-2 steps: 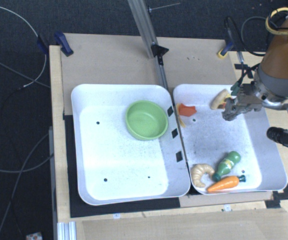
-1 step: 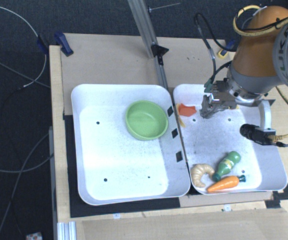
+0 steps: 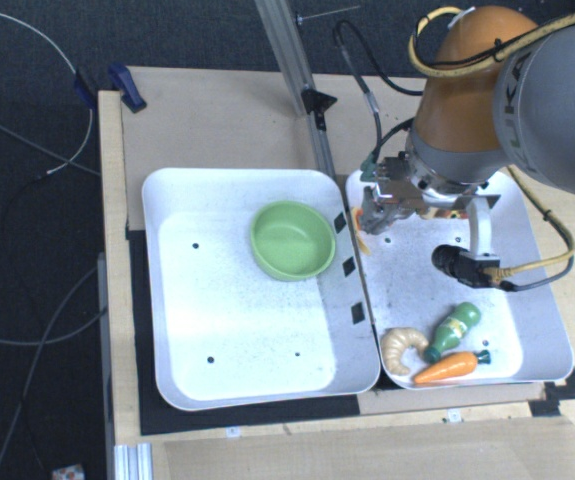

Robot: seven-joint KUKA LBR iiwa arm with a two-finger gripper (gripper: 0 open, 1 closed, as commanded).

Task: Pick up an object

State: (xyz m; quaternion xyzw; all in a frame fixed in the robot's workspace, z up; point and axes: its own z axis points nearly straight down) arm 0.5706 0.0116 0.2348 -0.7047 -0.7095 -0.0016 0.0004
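Green bowl [image 3: 292, 239], croissant [image 3: 404, 347], carrot [image 3: 446, 368], bottle [image 3: 453, 328]

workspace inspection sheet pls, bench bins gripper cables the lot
surface: bench bearing two white bins, left bin and right bin, side by side
job's things: green bowl in left bin; carrot, green bottle and beige curled piece clustered at right bin's near edge
clutter: blue clip at the bench's far left corner
grippers: gripper low over right bin's far left corner; something small and orange by it, hold unclear
cables: yellow cable and black cables along the arm; thin cables on the floor at left
surroundings: dark floor; metal post
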